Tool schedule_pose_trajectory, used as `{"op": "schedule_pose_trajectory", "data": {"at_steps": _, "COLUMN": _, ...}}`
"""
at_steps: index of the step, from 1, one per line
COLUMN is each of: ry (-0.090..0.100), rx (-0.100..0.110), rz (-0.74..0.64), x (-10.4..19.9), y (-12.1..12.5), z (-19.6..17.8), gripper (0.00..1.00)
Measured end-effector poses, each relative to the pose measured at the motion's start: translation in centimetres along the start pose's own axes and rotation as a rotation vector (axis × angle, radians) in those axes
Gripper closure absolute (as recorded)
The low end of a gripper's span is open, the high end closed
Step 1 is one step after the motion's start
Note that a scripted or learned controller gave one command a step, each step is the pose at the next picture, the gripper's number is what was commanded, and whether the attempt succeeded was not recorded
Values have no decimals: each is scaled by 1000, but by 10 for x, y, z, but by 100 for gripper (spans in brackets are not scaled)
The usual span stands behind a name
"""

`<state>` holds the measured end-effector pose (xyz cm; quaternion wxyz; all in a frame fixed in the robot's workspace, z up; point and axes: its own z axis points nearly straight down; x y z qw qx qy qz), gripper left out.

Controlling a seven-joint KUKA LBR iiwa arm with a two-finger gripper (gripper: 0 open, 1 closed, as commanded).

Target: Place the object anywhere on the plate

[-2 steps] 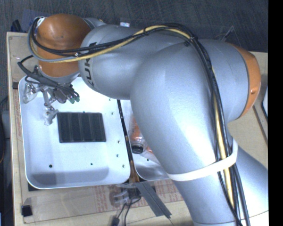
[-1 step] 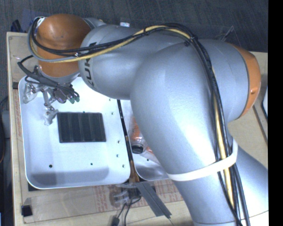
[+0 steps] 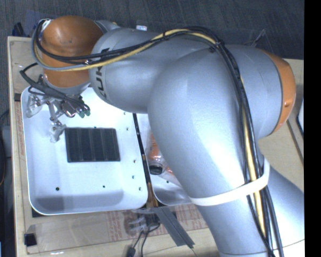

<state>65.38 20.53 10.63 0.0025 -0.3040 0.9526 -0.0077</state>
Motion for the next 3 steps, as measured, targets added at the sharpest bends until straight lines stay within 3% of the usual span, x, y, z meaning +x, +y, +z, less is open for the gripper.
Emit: {"op": "schedule_pose_trajectory", "data": {"at_steps": 3, "ry": 0, "rx": 0, "rz": 0, "x": 0, "y": 0, "z": 0, "gripper": 0}}
